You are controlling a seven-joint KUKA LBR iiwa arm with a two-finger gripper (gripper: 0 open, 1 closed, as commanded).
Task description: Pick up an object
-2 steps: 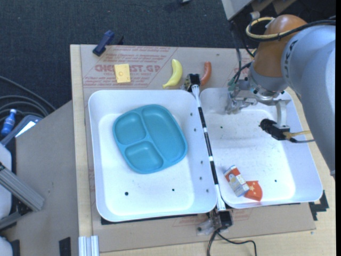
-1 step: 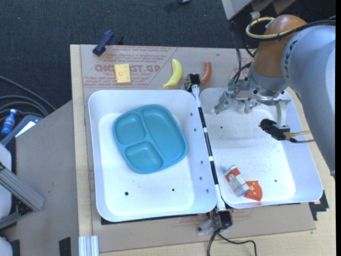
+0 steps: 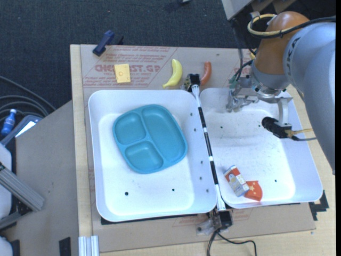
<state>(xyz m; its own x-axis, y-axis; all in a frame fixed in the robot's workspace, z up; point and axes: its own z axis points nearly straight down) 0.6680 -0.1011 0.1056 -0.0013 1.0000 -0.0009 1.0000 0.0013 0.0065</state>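
Observation:
A small red, white and orange packet (image 3: 242,184) lies near the front of the right bin (image 3: 298,169). A blue divided plate (image 3: 149,137) rests in the left bin (image 3: 106,169). My gripper (image 3: 237,103) hangs low over the far left corner of the right bin, well behind the packet, with nothing seen in it. The grey arm with its orange band (image 3: 279,41) reaches in from the upper right.
Behind the bins, a yellow banana (image 3: 173,73), a red-orange pepper-like piece (image 3: 205,72) and a yellow square tag (image 3: 122,74) lie on the cardboard sheet. A blue clip (image 3: 103,43) sits at the bench's far left edge. A black rail (image 3: 205,137) divides the bins.

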